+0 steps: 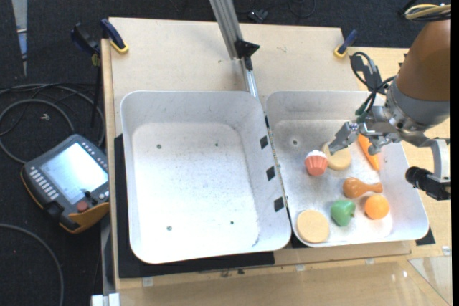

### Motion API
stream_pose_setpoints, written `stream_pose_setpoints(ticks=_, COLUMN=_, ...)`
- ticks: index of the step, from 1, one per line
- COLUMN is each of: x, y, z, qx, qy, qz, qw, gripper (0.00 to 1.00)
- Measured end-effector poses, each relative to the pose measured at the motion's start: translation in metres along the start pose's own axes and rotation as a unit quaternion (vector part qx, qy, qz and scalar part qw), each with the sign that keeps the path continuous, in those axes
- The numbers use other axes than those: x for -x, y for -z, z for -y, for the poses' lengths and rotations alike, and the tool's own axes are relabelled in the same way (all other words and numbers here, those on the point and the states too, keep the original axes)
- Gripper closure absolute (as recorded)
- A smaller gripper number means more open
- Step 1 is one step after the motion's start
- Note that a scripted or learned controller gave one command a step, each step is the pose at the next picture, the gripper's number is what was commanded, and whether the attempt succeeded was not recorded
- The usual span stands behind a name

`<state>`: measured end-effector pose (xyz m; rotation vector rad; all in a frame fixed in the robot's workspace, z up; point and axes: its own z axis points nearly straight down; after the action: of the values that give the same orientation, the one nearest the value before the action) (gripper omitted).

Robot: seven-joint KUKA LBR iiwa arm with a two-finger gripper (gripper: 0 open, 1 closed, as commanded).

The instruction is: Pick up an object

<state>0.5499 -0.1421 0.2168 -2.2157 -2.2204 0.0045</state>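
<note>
A wooden bench carries two shallow white bins side by side. The left bin has a speckled floor; the right bin holds a cluster of small toy foods toward its near right part. The grey arm, with its orange band, enters from the right and hangs over the right bin's far right area. Its gripper sits low above the toys, the fingers apart, with nothing between them. Just beside the fingertip lies a pale round piece, touching a pink-and-white cupcake. An orange carrot lies partly under the gripper body. Nearer the front are a brown drumstick, an orange ball, a green pepper-like piece, its exact form hard to make out, and a tan round cookie at the bin's near edge. A control pendant lies on the dark floor left of the bench.
</note>
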Motion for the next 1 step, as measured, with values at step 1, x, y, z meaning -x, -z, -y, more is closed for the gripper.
stream_pose_setpoints(ticks=1, x=0.0001, y=0.0026, z=-0.0010, qx=0.003, qy=-0.001, qz=0.001, qw=1.0000, gripper=0.00)
